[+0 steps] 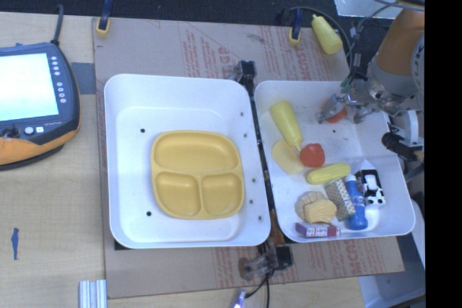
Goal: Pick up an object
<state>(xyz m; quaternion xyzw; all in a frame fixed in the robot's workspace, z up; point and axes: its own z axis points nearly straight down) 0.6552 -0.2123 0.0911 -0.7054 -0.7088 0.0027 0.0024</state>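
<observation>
The right bin (375, 144) holds several small toys: a yellow bottle shape (286, 122), a red tomato (312, 154), a yellow corn cob (328, 173), a pale cracker piece (316, 208), a blue bottle (354, 209) and a black-and-white cow (371, 188). My gripper (336, 112) hangs low over the back of this bin, reaching in from the right. A small red-orange thing (333, 117) shows right at its tip; I cannot see whether it is gripped or just lies under the tip.
The left bin (123, 155) carries a yellow divided plate (196, 174). A tablet (32, 101) lies on the bench at far left. A yellow-handled clamp (326, 34) and cables sit behind the right bin. A red-and-white tube (317, 230) lies at that bin's front wall.
</observation>
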